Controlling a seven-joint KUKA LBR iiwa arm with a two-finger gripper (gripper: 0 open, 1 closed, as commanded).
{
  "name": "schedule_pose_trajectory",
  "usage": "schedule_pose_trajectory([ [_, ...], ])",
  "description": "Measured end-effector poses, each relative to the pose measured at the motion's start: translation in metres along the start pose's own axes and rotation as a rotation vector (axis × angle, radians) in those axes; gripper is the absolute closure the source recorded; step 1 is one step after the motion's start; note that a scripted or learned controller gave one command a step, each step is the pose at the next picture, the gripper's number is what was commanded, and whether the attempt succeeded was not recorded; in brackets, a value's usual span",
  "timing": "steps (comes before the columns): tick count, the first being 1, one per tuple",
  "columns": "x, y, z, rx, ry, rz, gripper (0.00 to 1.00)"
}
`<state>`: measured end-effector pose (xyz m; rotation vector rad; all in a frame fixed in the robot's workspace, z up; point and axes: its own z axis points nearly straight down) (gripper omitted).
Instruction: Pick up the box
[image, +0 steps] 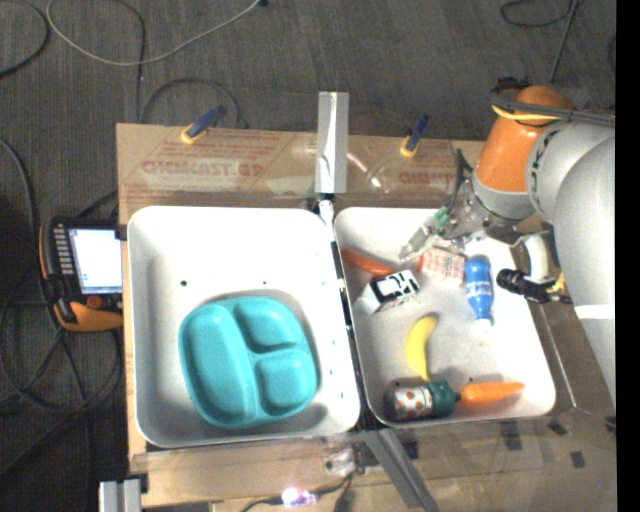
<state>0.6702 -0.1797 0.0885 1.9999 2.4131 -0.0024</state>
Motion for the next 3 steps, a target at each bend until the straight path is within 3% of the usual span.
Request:
schedule_pose_trajectory([
  [1,-0.042,-0.016,-0.135,0.002,0.004,-0.013,0.00],
  [2,-0.017,-0.005,-0.014,0.007,0.008,0.098,0.00],
  [3,0.010,0.001,-0.001,0.003,0.002,-0.018,0.00],
])
